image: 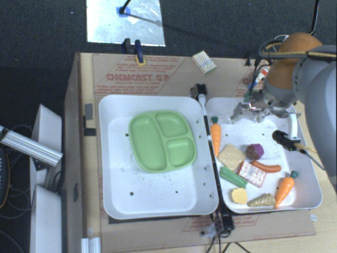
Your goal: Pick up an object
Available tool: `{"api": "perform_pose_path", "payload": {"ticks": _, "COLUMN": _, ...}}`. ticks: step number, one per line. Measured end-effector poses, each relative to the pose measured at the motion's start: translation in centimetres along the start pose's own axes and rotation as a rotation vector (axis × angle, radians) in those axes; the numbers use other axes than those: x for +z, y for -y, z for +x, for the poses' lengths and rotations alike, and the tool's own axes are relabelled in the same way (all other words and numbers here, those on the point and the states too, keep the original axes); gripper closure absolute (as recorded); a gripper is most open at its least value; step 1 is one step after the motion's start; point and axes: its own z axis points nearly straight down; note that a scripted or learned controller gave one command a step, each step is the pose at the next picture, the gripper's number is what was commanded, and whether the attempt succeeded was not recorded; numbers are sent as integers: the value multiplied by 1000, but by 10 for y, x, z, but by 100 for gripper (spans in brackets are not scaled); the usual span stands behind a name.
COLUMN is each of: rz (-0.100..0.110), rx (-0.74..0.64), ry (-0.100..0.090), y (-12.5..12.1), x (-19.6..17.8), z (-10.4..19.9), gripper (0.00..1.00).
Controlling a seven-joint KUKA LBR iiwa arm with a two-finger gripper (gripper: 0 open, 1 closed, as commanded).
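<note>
Grey metal and an orange band fill the upper right, where the arm (310, 73) is cut off by the frame edge; its pincer (251, 110) sits low over the back of the right bin (310, 194), too small and blurred for me to tell how its fingers stand, and nothing can be made out between them. Two shallow white plastic bins lie side by side on the cardboard-covered bench (152, 75). One smooth green divided tray (162, 140) with three compartments rests alone in the left bin (116, 194). Toy foods crowd the front half of the right bin: two orange carrots, one (215, 136) along the left wall and one (285, 188) near the front right corner; one pale wedge (230, 155); one dark purple round piece (255, 151); one red-orange sausage shape (267, 167); one green stick (232, 176); one speckled pink-and-white block (252, 173); one yellow disc (239, 195); one knobbly tan cone (262, 200). All lie apart from the pincer.
</note>
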Motion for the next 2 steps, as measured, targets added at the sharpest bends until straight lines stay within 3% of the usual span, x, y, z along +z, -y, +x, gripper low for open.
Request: {"api": "perform_pose_path", "payload": {"ticks": 2, "rz": 0, "rx": 2, "ry": 1, "y": 0, "x": 0, "z": -13, "gripper": 0}}
